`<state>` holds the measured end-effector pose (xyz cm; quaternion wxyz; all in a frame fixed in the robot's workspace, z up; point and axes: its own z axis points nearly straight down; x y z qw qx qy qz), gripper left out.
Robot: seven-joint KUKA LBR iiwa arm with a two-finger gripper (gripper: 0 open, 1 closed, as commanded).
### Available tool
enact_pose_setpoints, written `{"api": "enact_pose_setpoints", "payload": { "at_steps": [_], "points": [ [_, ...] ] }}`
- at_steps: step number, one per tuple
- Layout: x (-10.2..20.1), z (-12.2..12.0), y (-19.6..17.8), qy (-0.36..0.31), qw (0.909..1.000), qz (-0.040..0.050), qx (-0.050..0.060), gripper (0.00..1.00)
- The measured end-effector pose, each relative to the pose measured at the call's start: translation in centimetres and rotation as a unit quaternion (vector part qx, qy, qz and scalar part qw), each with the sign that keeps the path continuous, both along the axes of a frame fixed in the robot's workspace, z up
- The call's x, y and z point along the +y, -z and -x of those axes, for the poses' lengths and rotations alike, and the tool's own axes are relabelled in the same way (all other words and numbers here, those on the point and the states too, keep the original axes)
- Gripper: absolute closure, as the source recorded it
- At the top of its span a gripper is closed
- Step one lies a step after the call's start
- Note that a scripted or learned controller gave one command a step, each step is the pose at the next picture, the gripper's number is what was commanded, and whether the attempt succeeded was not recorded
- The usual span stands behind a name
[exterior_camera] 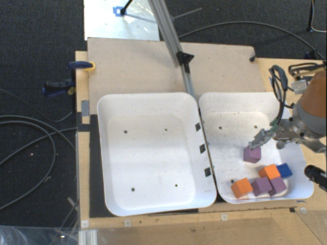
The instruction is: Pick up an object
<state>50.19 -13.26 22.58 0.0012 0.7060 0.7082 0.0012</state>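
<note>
The gripper (259, 140) hangs low inside the right bin (225, 111), reaching in from the right edge of the camera view, and a small purple block (252, 154) sits directly under its tip, touching or very nearly touching the fingers. Whether the fingers are apart or closed on the block cannot be told at this slant, since the grey metal of the tool blurs into one shape above it. The purple block is a plain matte cube with soft-looking edges, standing flat on the bin floor a little right of the bin's middle; being a cube, it has no clear long axis, and its faces sit slightly turned against the bin walls. Near the bin's front right corner lies a tight cluster: an orange block (241, 187) at the left, two more purple blocks (270, 186) touching one another just beside it, a second orange block (270, 171) behind them, and a blue block (284, 170) at the far right. All look like the same dull foam or painted wood. The cluster lies apart from the block under the gripper. The left bin (110, 152) is a shallow white tray with rounded corners and a few dark dots on its floor. Both bins rest on a pale board (133, 65) with dark carpet around it.
</note>
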Motion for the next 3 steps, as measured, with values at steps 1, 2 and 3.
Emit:
{"api": "enact_pose_setpoints", "payload": {
  "at_steps": [1,2,3],
  "points": [
    [-3.8,-2.8,12.3,0.002,1.0000,0.0004,0.003,0.00],
    [-3.7,-3.0,10.8,0.000,1.0000,0.0005,0.000,1.00],
    [10.9,-3.9,3.4,-0.006,1.0000,-0.0021,-0.001,1.00]
  ]
}}
